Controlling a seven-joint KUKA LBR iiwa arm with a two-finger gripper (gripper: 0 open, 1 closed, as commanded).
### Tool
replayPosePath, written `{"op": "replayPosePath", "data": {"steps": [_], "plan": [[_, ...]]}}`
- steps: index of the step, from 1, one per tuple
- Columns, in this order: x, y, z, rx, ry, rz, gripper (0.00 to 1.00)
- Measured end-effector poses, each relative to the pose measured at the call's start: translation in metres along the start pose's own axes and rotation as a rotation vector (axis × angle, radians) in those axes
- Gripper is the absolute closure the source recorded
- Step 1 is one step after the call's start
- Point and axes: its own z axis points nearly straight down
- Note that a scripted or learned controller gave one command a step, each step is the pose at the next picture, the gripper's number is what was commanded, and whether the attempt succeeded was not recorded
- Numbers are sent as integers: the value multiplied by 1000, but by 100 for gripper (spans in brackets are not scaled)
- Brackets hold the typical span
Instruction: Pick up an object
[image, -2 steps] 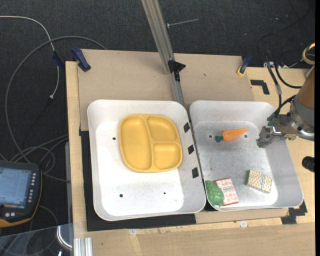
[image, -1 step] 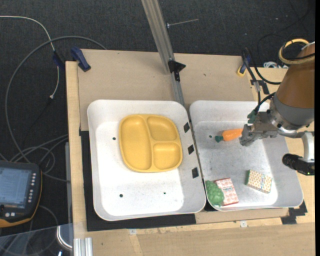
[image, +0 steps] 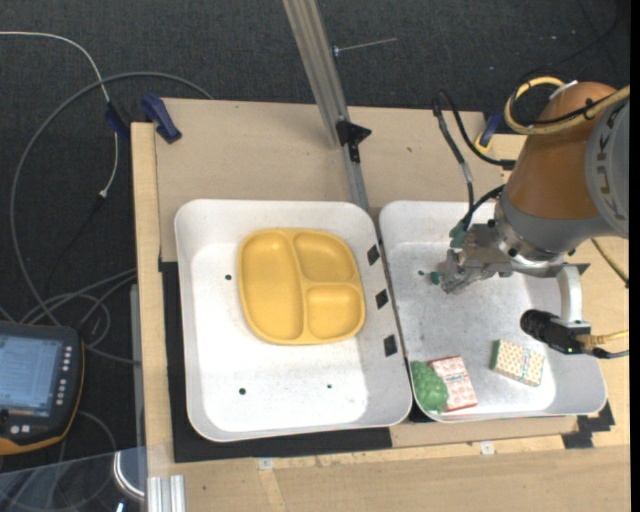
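Overhead, tool (image: 447, 277) low in right bin (image: 420, 330), yellow tray (image: 300, 285) left bin.

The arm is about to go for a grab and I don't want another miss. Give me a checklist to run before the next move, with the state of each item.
1. Things to pick lie in the right bin: ok. A patterned block, a red and white packet and a green object lie near its front edge.
2. Gripper over a target: not ok. It sits above bare bin floor, behind the objects.
3. Gripper holding nothing: cannot tell.
4. Targets separated: the block stands alone, ok; the packet and green object touch, not ok.
5. Yellow divided tray out of the way: ok, it lies in the left bin.
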Motion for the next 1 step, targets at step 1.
{"op": "replayPosePath", "data": {"steps": [1], "plan": [[52,11,-14,-5,-3,1,100]]}}
